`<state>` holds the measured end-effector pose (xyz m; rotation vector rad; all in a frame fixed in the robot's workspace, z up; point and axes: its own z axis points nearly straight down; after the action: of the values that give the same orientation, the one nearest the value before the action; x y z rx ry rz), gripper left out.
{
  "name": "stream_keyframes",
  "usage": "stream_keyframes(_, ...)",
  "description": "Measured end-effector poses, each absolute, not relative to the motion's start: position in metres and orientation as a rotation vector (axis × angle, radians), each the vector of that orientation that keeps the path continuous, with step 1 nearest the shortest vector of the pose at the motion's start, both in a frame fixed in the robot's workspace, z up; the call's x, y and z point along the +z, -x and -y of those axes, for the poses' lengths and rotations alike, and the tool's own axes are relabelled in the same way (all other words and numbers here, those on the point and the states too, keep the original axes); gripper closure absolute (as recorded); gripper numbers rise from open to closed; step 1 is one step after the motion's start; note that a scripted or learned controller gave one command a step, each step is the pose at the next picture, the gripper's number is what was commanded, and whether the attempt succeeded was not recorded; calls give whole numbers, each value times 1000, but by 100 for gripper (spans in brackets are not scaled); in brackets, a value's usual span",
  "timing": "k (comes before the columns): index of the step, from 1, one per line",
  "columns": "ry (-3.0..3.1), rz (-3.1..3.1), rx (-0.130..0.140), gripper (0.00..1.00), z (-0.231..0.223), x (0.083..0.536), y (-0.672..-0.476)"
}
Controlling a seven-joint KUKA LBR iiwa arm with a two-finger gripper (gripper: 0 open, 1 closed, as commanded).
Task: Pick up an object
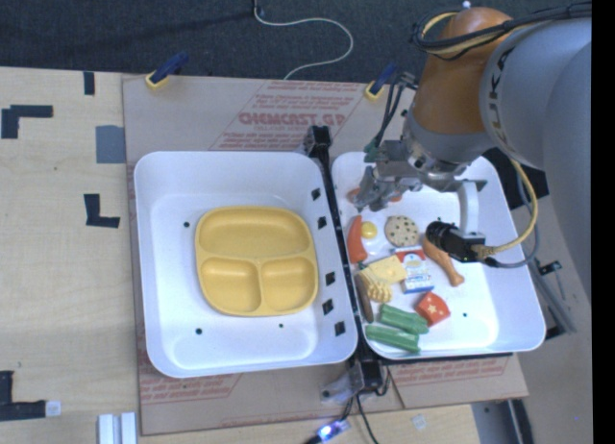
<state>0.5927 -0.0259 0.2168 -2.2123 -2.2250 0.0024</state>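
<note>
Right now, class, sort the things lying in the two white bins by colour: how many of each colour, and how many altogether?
Yellow: 3, the tray, cheese, corn
Green: 2, the beans
Red: 1, the block
Orange: 2, the carrots
Brown: 1, the cookie
Total: 9

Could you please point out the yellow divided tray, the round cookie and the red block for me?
Yellow divided tray [257, 260]: camera view, on the ridge where its compartments meet.
Round cookie [401, 231]: camera view, middle of its speckled top.
Red block [433, 308]: camera view, centre of its upper face.
</note>
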Motion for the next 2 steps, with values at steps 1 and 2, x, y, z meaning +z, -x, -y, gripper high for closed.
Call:
stream_keyframes(1,2212,2226,1,100,-23,229,-574)
stream_keyframes(2,2211,2226,4,100,-77,215,-561)
